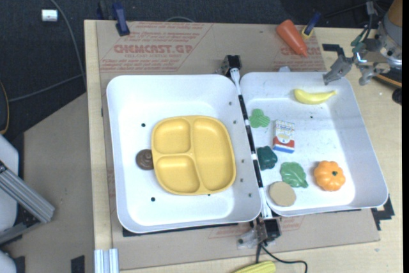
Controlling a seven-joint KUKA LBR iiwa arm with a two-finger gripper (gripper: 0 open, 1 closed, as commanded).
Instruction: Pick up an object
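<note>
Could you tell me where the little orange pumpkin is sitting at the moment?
The pumpkin lies in the right bin, near its front right corner, just right of the green leafy piece.

The table is carrying two white bins side by side, with an orange carrot lying at upper right.

In the right shallow white bin, bare floor lies open between the yellow plastic banana and the orange toy pumpkin. Small items crowd its left side, beside the small red-and-white carton.
</note>
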